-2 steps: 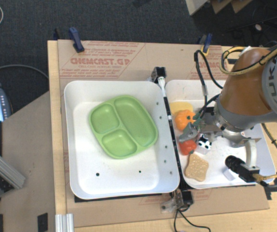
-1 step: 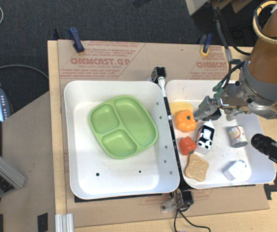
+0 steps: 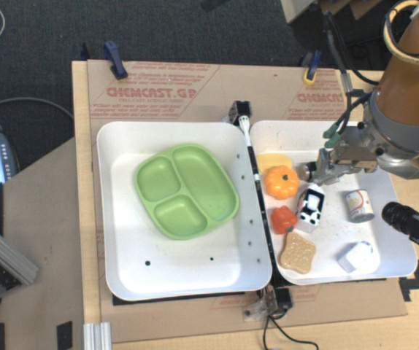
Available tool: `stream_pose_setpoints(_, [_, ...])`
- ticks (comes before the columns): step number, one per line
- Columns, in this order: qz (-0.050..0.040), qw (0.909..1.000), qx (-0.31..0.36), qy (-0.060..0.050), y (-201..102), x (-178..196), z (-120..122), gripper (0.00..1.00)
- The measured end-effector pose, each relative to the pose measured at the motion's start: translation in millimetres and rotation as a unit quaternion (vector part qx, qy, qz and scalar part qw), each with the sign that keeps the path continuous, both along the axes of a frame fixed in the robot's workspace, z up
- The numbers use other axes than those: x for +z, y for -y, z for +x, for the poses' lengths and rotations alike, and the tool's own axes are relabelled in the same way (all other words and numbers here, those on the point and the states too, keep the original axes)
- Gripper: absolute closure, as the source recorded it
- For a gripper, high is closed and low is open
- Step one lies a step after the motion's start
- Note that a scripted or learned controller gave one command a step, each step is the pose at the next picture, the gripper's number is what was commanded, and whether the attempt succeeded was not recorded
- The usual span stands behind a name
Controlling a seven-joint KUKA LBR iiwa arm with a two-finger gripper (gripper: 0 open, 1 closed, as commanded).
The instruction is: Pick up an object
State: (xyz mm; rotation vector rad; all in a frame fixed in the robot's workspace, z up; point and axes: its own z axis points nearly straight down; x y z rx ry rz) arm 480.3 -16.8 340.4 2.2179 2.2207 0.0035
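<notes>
Over the right bin (image 3: 385,272), the hand (image 3: 317,172) seemingly near the pumpkin (image 3: 281,182).

Left bin (image 3: 114,217): a green divided plate (image 3: 186,191) lies at its centre.
Right bin (image 3: 385,268): orange pumpkin (image 3: 281,182), red piece (image 3: 283,219), toast slice (image 3: 298,253), black-and-white cow toy (image 3: 311,207), small can (image 3: 357,205), white block (image 3: 357,256).
Gripper (image 3: 319,170): low over the right bin's far edge, just beside the pumpkin.

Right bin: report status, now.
Gripper low over right bin, nothing seen held. Orange pumpkin beside it, black-and-white toy just below. Can nearby.
</notes>
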Motion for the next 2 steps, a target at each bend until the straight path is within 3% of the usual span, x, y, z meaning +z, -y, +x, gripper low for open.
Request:
stream_pose_setpoints(1, [0.0004,1.0000,0.001,0.002,-30,68,0,1.00])
stream_pose_setpoints(2, [0.0005,1.0000,-0.001,-0.008,-34,-96,-3,1.00])
